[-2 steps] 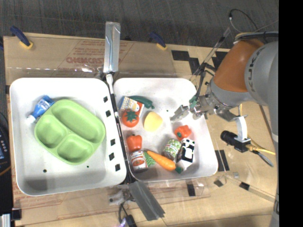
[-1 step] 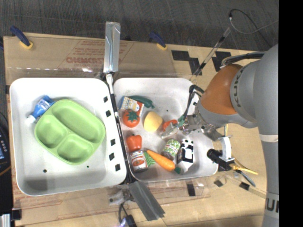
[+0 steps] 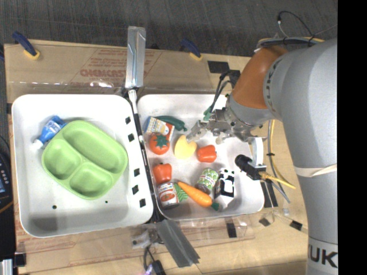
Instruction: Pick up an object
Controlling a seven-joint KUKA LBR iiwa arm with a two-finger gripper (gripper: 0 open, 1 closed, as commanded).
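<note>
While the gripper (image 3: 207, 128) hangs, jaws indistinct, the right bin (image 3: 241, 206) holds one carrot (image 3: 196, 194) and two cans (image 3: 207, 181).

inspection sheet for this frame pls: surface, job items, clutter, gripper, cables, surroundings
Surface: bench bears left bin and right bin, side by side.
Job's things: right bin holds carrot, tomato, lemon, red pepper, two cans, black-and-white toy.
Clutter: green divided plate and blue bottle in left bin.
Grippers: gripper low over right bin, above lemon and pepper; grasp not visible.
Cables: black loop above arm; yellow wires by right bin.
Surroundings: blue clamps on cardboard edge.
</note>
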